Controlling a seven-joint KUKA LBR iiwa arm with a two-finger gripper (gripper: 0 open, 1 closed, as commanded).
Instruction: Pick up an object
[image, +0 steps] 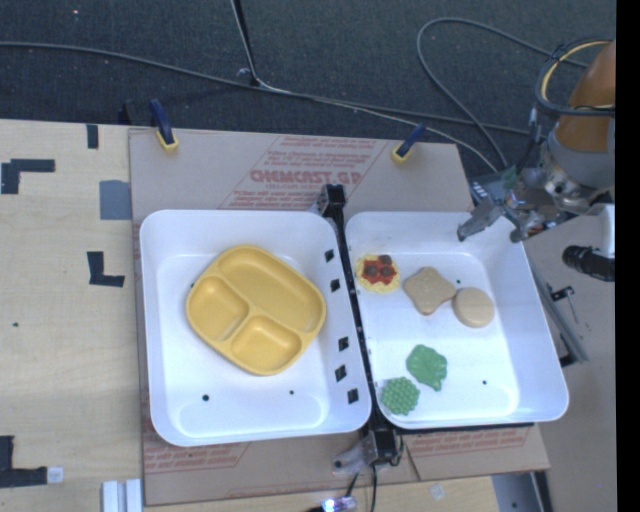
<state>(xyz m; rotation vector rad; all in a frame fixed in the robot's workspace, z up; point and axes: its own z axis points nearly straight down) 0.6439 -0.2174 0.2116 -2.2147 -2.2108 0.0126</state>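
Tool (497, 222) is hovering with fingers apart and nothing between them, beginning the approach; next it needs lowering onto the toast (429, 289) just below.

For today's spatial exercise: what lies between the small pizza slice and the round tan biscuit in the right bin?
In the camera view, a toast-shaped piece lies between the pizza slice and the round biscuit.
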